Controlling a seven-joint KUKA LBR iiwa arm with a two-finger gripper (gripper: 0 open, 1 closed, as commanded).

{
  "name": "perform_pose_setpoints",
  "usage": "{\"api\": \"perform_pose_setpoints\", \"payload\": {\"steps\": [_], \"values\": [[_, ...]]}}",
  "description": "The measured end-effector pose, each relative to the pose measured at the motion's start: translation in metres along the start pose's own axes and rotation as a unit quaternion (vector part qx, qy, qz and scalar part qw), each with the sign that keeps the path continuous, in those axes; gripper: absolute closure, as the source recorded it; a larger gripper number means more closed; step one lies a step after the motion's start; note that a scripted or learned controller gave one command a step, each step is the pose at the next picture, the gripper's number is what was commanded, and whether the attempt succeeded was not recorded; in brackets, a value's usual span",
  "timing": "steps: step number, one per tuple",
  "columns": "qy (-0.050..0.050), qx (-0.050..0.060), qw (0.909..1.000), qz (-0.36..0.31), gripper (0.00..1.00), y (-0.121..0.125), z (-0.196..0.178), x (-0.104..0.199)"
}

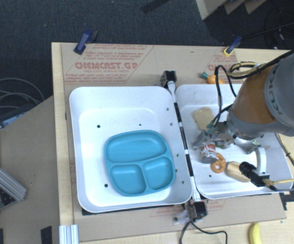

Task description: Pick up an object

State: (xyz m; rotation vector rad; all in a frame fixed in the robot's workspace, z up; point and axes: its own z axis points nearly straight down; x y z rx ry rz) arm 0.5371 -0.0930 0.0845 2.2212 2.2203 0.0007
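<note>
Camera view: pincer [211, 140], grip unclear, crowded by tan lump [203, 117], orange ring [218, 163], right bin [248, 187].

Single fixed camera, high above tabletop [111, 60], looking down at slant. Both white bins framed side by side: left bin [86, 111], right bin [207, 184]. Dark floor [25, 24] along top and left. Arm [268, 100] entering from right, close enough to crop at edge.
</note>
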Motion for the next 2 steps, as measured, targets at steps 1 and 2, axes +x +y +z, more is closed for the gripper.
{"api": "perform_pose_setpoints", "payload": {"steps": [1,2], "values": [[-0.001,-0.002,1.0000,0.000,1.00,0.001,-0.011,-0.001],[0.000,0.000,1.0000,-0.001,1.00,0.010,-0.101,0.048]]}}
